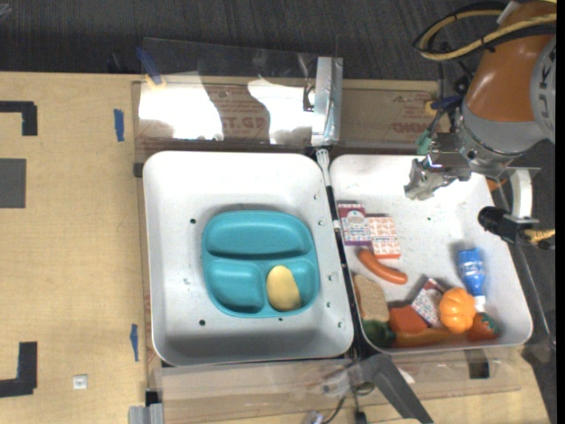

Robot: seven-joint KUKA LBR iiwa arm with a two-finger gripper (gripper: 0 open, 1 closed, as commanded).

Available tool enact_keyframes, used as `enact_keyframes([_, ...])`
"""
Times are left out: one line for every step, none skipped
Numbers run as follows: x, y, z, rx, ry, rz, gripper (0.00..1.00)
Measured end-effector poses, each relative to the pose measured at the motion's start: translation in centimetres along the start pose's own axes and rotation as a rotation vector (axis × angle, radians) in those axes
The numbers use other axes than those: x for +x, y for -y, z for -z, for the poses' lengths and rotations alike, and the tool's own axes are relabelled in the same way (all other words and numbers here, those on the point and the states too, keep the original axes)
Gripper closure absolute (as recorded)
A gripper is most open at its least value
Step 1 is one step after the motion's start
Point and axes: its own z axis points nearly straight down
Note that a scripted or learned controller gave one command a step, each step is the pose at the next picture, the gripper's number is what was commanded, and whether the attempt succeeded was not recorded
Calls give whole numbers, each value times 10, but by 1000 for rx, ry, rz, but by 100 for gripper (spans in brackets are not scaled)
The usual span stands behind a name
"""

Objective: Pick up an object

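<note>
Bench on dark floor.
Tan bench top [71, 263] with black tape marks [22, 117]; dark grey carpet [221, 7] beyond.

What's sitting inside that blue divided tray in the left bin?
The teal tray holds one yellow potato-like item in its lower right compartment. The other compartments show bare teal. Whatever lies beneath the yellow item is covered.

Two bins side by side. Left bin [168, 237]: tray [256, 259], potato [282, 287] in its near right compartment. Right bin [521, 325]: carton [366, 228] near the divider, sausage [382, 268] before it, bottle [471, 270] right. My gripper [426, 182] hangs over the far end.
</note>
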Motion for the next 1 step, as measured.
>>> enact_keyframes([0, 1, -3, 6, 0, -1, 0])
